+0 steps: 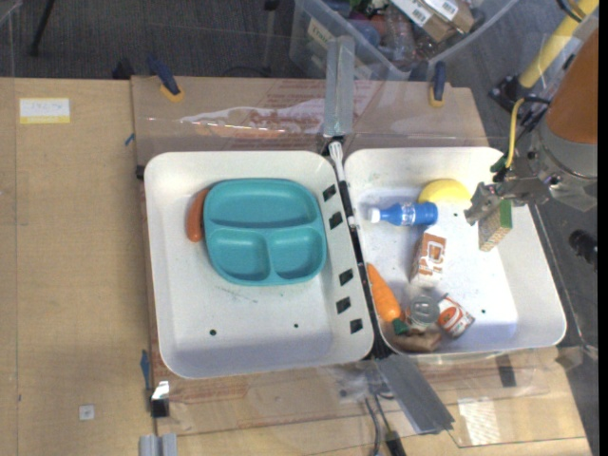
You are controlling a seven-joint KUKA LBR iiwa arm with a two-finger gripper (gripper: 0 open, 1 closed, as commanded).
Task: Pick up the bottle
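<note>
A small clear bottle [407,215] with a blue label and white cap lies on its side in the upper part of the right bin [532,283], cap pointing left. My gripper [490,213] hangs over the same bin's upper right, to the right of the bottle and apart from it. A yellow lemon-like ball [445,192] sits between them, just above the bottle's base. A tan and green piece shows at the gripper's tip; I cannot tell what it is.
Below the bottle lie a small orange-and-white carton [429,256], a carrot [383,293], a can [423,312] and a red-and-white packet [454,317]. The left bin [171,283] holds a teal divided plate [265,231] and a sausage [196,218].
</note>
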